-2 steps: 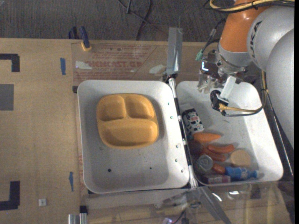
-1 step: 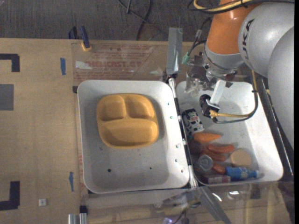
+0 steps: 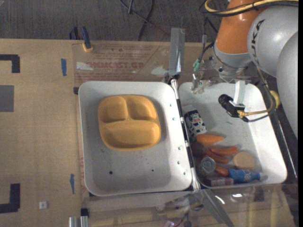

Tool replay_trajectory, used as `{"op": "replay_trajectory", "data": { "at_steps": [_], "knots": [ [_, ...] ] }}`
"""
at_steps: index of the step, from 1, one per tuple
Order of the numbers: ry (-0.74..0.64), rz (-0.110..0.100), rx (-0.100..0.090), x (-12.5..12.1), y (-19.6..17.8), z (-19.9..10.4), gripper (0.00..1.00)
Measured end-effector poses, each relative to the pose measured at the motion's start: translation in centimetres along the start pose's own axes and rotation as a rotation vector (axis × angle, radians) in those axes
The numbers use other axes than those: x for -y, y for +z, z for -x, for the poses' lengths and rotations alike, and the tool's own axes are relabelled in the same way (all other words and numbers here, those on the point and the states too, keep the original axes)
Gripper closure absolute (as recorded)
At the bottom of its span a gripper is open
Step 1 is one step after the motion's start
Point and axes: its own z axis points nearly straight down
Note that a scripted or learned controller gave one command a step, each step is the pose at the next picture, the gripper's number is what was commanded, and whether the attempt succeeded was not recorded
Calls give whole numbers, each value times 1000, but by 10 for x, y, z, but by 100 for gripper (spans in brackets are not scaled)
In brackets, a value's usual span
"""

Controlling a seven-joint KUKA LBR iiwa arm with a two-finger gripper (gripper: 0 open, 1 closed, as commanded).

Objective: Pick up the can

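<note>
Left bin (image 3: 90,141) has a yellow divided plate (image 3: 129,122) sitting in it, nothing to grab there. The can (image 3: 207,165) is in the right bin (image 3: 272,141), near the front, lying end-up, touching the toy carrots (image 3: 218,145) and close to a blue bottle (image 3: 244,176). The claw (image 3: 201,84) hangs over that bin's back-left corner, well apart from the can; can't tell how far it's spread, and nothing's visibly in it. I'd come straight down so the carrots don't get pinched too.
</note>
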Motion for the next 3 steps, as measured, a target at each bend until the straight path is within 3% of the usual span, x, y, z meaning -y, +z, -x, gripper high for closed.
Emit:
{"op": "replay_trajectory", "data": {
  "at_steps": [1, 2, 3],
  "knots": [
    [-121, -4, -2, 34, 0, -66, 100],
    [-217, -3, -2, 53, -4, -51, 100],
    [-295, 2, -1, 32, -32, -89, 100]
  ]
}}
